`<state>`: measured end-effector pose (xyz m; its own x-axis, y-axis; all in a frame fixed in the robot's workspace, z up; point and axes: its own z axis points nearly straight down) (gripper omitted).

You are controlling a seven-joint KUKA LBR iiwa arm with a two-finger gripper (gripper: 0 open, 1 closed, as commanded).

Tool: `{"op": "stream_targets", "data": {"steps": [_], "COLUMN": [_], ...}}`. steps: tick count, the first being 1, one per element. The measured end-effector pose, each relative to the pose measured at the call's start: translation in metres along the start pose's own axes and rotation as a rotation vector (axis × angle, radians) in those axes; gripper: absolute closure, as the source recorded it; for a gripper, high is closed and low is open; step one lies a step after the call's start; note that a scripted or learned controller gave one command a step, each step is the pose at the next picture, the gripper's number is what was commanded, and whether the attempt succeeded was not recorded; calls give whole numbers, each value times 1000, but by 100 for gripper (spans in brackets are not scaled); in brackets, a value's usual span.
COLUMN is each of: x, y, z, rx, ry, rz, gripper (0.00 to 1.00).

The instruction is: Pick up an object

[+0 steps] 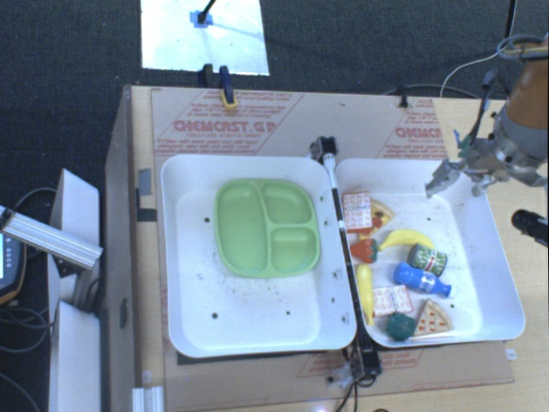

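Gripper hangs above right bin's back rim, fingers spread, nothing between them. Curved glossy banana lies below-left, well apart, beside round green can.

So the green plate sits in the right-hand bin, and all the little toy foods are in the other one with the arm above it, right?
Not quite. The camera view shows the green plate in the left bin, not the right. The toy foods, such as the banana and blue bottle, lie in the right bin, with the end effector above its far corner.
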<state>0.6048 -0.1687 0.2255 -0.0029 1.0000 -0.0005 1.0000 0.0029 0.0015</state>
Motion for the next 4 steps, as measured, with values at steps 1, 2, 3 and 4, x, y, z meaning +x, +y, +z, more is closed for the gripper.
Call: {"op": "stream_targets", "data": {"steps": [1,2,3,4], "x": [32,57,38,-31], "y": [-21,38,2,49], "z": [132,132,135,71], "rx": [4,-12,-13,-5], "ry": [1,-15,-1,-3], "rz": [0,6,2,2], "gripper": [0,0,0,0]}}
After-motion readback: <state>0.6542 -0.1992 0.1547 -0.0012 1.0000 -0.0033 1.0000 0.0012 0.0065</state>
